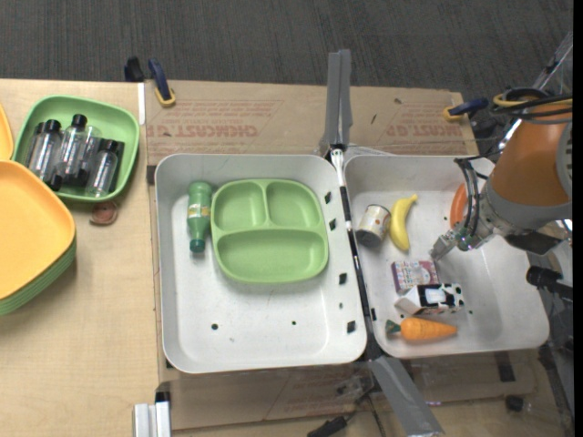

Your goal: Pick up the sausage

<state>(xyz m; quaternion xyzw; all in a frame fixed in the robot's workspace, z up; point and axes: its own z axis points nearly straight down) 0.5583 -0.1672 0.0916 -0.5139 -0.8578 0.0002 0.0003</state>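
The gripper (447,244) is hovering low in the right bin (510,330), right of the banana (401,223) and a little nearer the camera. Whether it is open or closed, I cannot tell. An orange-red curved piece, apparently the sausage (455,206), is lying farther right of the banana, partly hidden by the arm. A can (372,224) is lying just left of the banana, and a carrot (428,330) is resting well below it.

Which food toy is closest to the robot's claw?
The banana, standing yellow just left of the gripper. The carrot lies orange, farther off at the bin's front edge.
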